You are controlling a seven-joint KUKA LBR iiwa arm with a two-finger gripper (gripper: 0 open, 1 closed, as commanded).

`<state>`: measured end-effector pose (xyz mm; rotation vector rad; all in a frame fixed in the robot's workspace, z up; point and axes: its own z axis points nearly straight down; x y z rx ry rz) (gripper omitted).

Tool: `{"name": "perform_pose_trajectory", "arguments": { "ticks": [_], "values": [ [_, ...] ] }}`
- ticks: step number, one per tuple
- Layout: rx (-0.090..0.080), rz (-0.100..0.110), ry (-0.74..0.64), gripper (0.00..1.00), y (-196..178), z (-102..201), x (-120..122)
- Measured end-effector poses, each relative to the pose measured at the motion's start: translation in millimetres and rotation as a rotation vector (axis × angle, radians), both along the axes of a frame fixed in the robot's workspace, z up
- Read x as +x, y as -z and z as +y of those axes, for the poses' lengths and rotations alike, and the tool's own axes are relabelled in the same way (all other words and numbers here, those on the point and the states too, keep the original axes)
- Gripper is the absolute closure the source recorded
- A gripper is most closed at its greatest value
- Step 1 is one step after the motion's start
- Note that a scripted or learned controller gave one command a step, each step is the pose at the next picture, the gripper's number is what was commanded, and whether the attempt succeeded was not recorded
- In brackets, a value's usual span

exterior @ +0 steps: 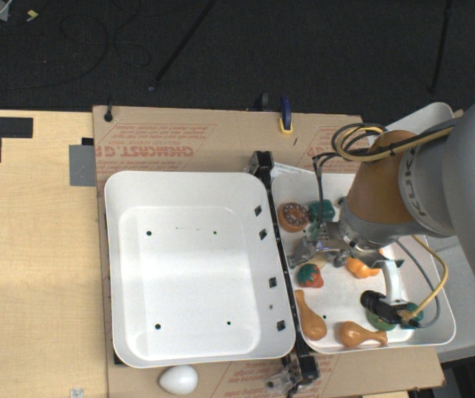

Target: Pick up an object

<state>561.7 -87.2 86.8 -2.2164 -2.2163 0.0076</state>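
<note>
Gripper (324, 243) status: low in the right bin (426, 337) among the toys, opening not discernible, nothing visibly held. Pick candidates, near to far: tan gourd-shaped toy (310, 315) by the front wall, red-and-green toy (307, 275) just beside the gripper, brown doughnut (293, 215) and teal toy (322, 211) beyond. Judged as approach stage only; grasp and lift outstanding.

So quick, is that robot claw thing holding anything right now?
Gripper: down in the right bin among the toys; whether it is open, shut or holding something cannot be told.
</note>
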Motion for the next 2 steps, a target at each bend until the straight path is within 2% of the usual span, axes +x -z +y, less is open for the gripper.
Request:
{"name": "perform_pose_trajectory", "arguments": {
  "ticks": [1,2],
  "values": [
    [-0.002,-0.010,-0.001,0.00,-1,-10,54],
    [0.000,0.000,0.000,0.00,0,-5,-5]
  ]
}}
